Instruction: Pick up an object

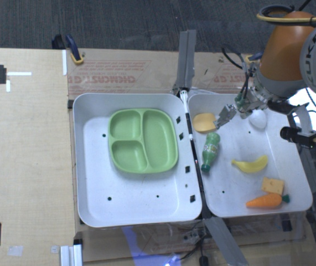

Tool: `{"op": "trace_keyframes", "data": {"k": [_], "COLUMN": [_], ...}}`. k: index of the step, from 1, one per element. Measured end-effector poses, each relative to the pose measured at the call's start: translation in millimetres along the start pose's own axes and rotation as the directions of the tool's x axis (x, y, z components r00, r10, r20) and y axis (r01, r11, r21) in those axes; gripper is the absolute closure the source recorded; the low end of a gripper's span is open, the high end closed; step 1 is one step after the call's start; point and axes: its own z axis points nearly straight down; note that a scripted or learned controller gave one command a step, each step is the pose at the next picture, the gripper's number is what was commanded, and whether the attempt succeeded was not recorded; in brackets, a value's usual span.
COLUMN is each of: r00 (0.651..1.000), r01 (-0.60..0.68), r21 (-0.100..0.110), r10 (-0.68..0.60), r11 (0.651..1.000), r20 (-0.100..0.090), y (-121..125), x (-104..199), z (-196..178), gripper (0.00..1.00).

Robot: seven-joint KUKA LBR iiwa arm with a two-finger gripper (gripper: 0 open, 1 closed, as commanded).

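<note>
Reaching in from the right, the gripper is hanging over the upper part of the right bin, its metal fingers angled down toward the left; whether they are spread or closed is not something this view is showing, and nothing is visible between them. Just beside its tip, a flat, rounded tan piece is lying against the bin's left wall. Below that, a small green bottle with a pale label is lying on its side, tilted, close to the divider between the bins. A curved yellow banana is resting near the middle of the bin floor, well apart from the bottle. Toward the lower right corner, a yellow cheese-like wedge is sitting just above an orange carrot with a green tip; the two are nearly touching.

A smooth green divided plate with three compartments is occupying the left bin, with bare white floor around it. Open floor is showing between the banana and the bottle and along the right bin's lower left. Cardboard is lining the bench behind both bins.
</note>
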Motion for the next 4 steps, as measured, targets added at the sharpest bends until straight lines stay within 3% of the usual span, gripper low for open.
{"op": "trace_keyframes", "data": {"k": [1, 2, 3, 4], "r00": [0.995, 0.975, 0.984, 0.964], "r01": [0.104, 0.224, 0.178, 0.265], "r21": [-0.018, -0.003, -0.003, -0.002], "r10": [-0.104, -0.224, -0.178, -0.265], "r11": [0.994, 0.975, 0.984, 0.964], "r20": [0.009, 0.002, 0.008, 0.001], "y": [-17.7, -43.4, -81.5, -59.6], "x": [-10.2, -34.2, 12.5, 29.1], "z": [74.2, 89.2, 87.9, -9.7], "gripper": [0.0, 0.0, 0.0, 0.0]}}
